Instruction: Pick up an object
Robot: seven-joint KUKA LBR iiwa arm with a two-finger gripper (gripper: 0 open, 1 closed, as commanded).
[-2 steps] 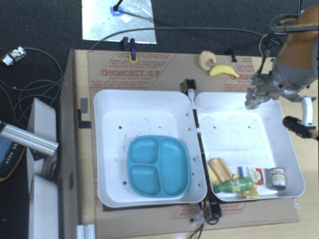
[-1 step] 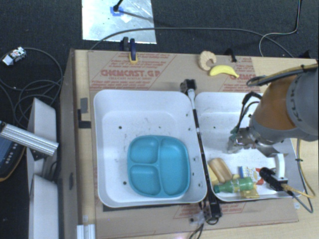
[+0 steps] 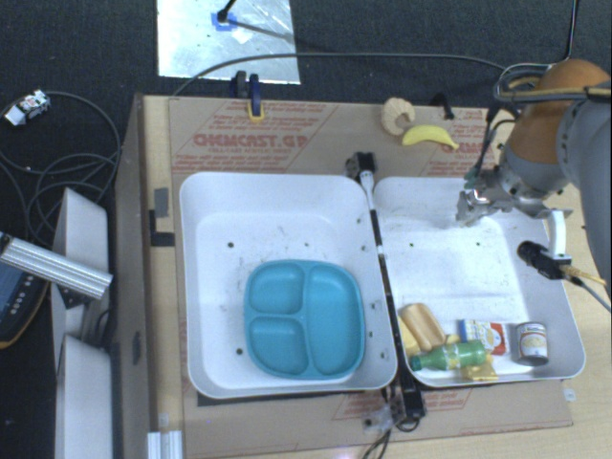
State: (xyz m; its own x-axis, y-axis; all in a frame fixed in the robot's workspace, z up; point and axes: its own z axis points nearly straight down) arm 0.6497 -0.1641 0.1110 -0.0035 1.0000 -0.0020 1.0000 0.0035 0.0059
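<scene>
Table: cardboard-coloured surface with red lettering, carrying two shallow white bins side by side.

Left bin: holds one blue divided plate, three compartments, lying flat toward the near side.

Right bin: objects clustered along the near edge. A tan bread-like roll lies near the dividing wall; a green bottle lies on its side just in front of it; a small white and red carton sits beside the bottle; a small can stands toward the near right corner.

Outside the bins, on the table's far edge: a yellow banana and a pale round object just beside it.

End effector: over the far right part of the right bin, well apart from the clustered objects, nothing seen between its fingers; whether they are apart or together cannot be told.
</scene>
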